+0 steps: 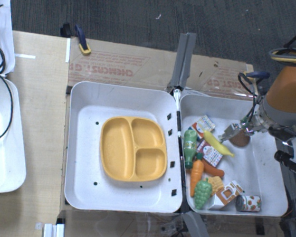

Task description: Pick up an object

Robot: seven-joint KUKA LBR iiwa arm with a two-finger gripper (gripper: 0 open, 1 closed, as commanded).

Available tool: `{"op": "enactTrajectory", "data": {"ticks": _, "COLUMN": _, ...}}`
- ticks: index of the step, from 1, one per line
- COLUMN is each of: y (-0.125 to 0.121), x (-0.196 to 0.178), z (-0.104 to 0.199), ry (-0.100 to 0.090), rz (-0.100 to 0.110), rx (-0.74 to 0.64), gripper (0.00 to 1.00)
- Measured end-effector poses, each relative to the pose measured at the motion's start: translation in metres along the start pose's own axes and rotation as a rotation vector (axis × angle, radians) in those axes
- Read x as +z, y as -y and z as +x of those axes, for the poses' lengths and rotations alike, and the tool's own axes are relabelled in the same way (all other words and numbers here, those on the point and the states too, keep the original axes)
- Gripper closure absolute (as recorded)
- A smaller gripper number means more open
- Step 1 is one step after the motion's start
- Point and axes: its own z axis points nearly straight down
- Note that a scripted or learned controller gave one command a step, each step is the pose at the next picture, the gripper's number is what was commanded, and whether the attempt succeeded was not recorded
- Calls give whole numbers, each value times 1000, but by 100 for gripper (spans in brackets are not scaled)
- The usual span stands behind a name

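Yellow tray (133, 149) smooth matt plastic; white bins (77, 134) glossy plastic.

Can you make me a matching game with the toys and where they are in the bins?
Things:
1. yellow tray
2. banana
3. broccoli
4. can

Places:
A. near corner of the right bin, on the side where the arm comes in
B. alone in the left bin
C. near edge of the right bin, next to the divider
D. middle of the right bin, just beside the gripper

Pairs: 1-B, 2-D, 3-C, 4-A
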Motion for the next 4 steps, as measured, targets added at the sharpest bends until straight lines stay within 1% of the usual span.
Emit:
{"op": "enactTrajectory", "data": {"ticks": 1, "y": -4, "x": -1, "z": 55, "ry": 2, "rz": -3, "rx": -179, "gripper": 0}}
{"op": "enactTrajectory", "data": {"ticks": 2, "y": -34, "x": -1, "z": 70, "ry": 4, "rz": -2, "rx": -306, "gripper": 0}}
{"op": "enactTrajectory", "data": {"ticks": 3, "y": -49, "x": 0, "z": 41, "ry": -3, "rz": 0, "rx": -589, "gripper": 0}}
{"op": "enactTrajectory", "data": {"ticks": 4, "y": 9, "x": -26, "z": 75, "ry": -7, "rz": 5, "rx": -231, "gripper": 0}}
